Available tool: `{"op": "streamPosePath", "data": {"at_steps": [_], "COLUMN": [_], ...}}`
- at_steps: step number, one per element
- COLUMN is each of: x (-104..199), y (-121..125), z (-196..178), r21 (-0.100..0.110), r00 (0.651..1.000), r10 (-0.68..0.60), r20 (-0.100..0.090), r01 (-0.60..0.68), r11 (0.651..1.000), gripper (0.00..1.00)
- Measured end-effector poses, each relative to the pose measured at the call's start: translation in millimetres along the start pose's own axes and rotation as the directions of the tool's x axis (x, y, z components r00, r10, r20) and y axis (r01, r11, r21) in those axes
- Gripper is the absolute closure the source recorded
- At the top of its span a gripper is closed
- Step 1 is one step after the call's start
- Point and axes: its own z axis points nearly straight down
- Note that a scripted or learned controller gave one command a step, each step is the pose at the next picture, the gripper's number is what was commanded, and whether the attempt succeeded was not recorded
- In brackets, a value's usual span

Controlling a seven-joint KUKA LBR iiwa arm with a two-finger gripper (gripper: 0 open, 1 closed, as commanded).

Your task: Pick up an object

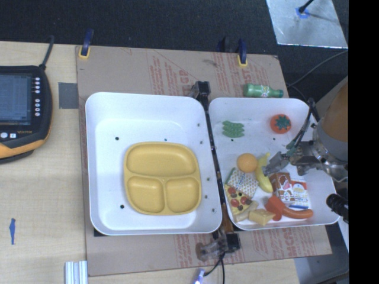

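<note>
We read two-finger metal gripper [278, 165] low over right white bin [260, 106], jaws narrow, nothing between them. Yellow plastic banana [263, 175] just beside its tips, likely target; orange ball [247, 162] further left. Wrist cut off at right; contact with banana unclear.

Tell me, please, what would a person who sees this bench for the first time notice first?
Probably the yellow plastic plate with three compartments, lying alone in the left white bin. Next, the heap of small toy foods in the right white bin, such as a red tomato and an orange ball, with the arm's tool above them.
</note>
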Motion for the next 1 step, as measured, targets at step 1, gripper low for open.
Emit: {"op": "streamPosePath", "data": {"at_steps": [1], "x": [-36.1], "y": [5.6], "z": [93.2], "r21": [-0.001], "r00": [1.0], "r10": [-0.001], "r20": [0.001], "r01": [0.001], "r11": [1.0], "gripper": [0.0]}}
